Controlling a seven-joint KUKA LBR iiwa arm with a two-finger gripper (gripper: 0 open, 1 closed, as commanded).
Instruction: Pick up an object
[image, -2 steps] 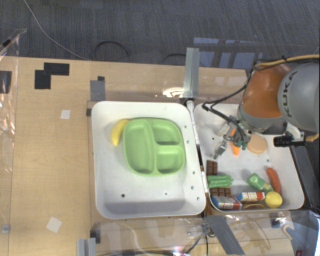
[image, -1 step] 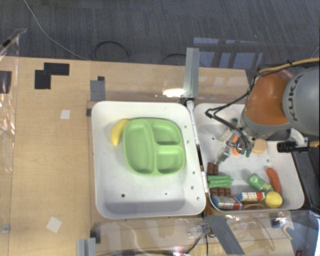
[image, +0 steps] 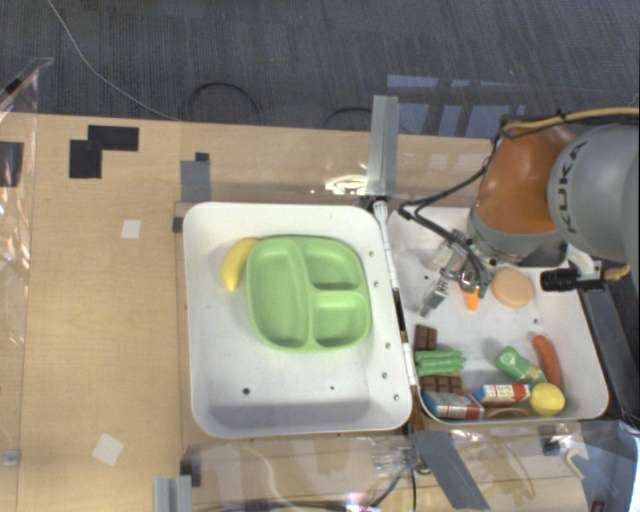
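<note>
Even, bright light falls from overhead, and colours read clearly. Glare marks a clear sheet along the tabletop (image: 90, 330), strongest as a white hotspot beside the grey post (image: 384, 140) and in streaks along the near edge. The left bin (image: 210, 390) shows a soft grey shadow across its near floor. The gripper (image: 448, 280) looks slightly blurred; the rest is moderately sharp, a little grainy

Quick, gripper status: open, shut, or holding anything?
Gripper: cannot be told; it hangs over the right bin, with nothing visibly held.
</note>
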